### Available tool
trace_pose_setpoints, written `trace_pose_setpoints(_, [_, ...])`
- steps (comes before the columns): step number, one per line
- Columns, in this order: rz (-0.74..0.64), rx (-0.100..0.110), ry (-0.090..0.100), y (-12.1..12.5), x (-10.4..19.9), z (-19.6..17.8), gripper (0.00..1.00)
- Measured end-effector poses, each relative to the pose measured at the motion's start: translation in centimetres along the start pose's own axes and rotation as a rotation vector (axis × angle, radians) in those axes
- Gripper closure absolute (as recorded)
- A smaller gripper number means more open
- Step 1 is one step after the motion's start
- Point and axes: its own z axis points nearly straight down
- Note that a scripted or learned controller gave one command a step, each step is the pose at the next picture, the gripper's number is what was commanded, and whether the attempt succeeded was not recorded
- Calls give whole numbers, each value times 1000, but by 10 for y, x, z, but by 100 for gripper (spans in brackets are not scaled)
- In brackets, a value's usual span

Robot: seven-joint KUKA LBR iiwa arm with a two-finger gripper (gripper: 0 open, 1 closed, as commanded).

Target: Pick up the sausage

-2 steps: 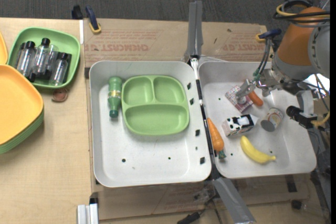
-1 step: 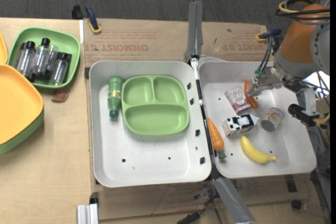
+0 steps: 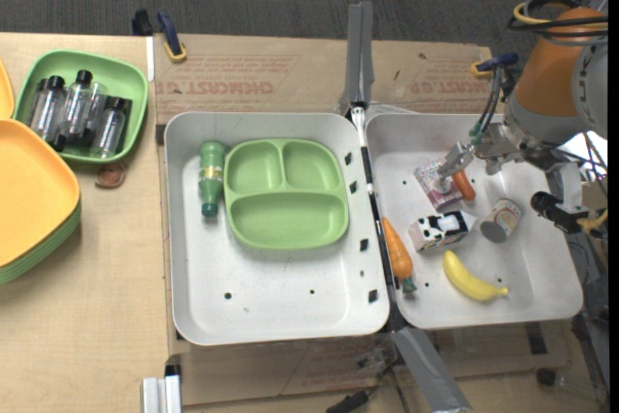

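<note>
The arm (image 3: 566, 63) enters from the right of the camera view and reaches down into the right bin (image 3: 542, 305). The gripper (image 3: 455, 164) is positioned over the upper middle of that bin. Whether it is spread or pressed together cannot be told from this angle.

The sausage (image 3: 465, 185), a short orange-red piece, lies on the bin floor directly below and slightly right of the gripper tip. It appears to touch the tip or lie just beside it; contact cannot be confirmed. The sausage is not seen between the fingers.

Other contents of the right bin:
- A clear packet (image 3: 437, 184) with a pink edge, just left of the sausage and partly under the gripper.
- A black-and-white carton (image 3: 442, 229), below the packet.
- A small tin can (image 3: 501, 220), right of the carton.
- A banana (image 3: 472, 278), near the lower edge.
- A carrot (image 3: 397, 252), along the left wall.

The left bin (image 3: 193, 295) holds a green divided tray (image 3: 286, 192) and a green bottle (image 3: 211, 177) beside it.
</note>
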Motion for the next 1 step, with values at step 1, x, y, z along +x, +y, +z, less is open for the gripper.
trace_pose_setpoints(1, [-49, 0, 0, -13, 3, 10, 0])
